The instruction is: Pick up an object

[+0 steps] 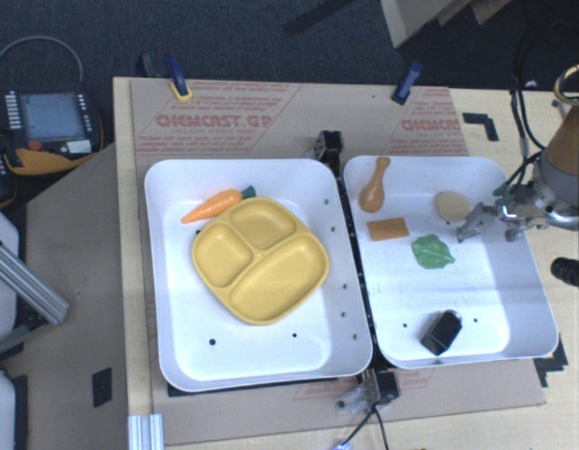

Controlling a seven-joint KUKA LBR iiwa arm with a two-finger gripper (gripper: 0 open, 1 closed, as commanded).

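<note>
My gripper (491, 227) hangs over the right side of the right bin (514, 293), open, its two fingers spread with nothing between them. A beige round piece (450, 204) lies just to its upper left. A green leaf-shaped toy (432, 251) lies to its lower left. Further left are an orange square block (388, 229) and a tan drumstick-shaped toy (375, 186). A black object (443, 332) sits near the bin's front.
The left bin (177, 279) holds a yellow divided plate (261, 261) with an orange carrot (213, 205) at its upper left. Both bins rest on a cardboard sheet (271, 111). Cables hang at the right by the arm.
</note>
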